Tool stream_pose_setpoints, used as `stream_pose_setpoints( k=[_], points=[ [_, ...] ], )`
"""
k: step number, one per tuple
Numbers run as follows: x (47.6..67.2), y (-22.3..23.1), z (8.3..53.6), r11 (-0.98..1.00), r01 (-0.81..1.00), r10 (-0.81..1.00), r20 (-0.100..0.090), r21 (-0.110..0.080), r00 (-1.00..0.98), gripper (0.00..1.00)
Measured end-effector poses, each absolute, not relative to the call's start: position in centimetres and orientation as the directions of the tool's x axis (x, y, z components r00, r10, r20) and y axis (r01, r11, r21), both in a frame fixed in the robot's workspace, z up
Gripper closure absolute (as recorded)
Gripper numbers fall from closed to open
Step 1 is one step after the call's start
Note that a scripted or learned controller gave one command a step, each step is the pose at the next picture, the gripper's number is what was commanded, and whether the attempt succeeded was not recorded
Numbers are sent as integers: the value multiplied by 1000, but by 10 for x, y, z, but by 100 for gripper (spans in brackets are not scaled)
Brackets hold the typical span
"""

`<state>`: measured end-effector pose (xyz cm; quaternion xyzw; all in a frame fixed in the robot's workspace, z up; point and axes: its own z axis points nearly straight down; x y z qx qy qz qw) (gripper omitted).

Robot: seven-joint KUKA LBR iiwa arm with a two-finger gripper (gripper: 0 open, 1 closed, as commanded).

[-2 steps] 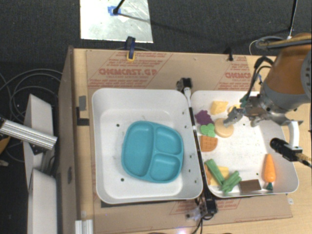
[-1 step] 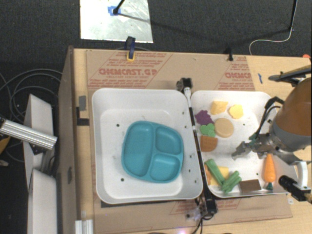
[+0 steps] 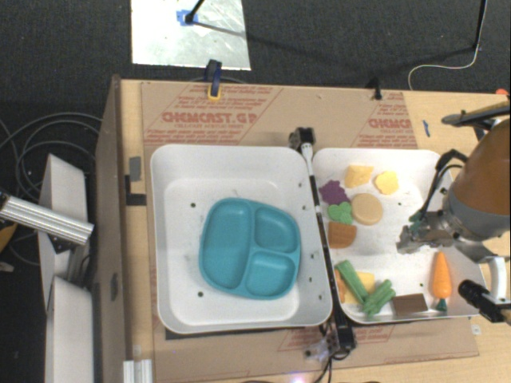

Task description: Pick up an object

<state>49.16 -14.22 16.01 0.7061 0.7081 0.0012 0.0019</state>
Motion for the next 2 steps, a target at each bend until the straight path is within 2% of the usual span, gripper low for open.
stream_pose_setpoints(
  k=[1, 2],
  points=[
    [489, -59, 239, 14, 1000, 1000, 2, 9, -14, 100],
    [487, -65, 235, 3, 1000, 1000, 0, 3, -3, 0]
  ],
)
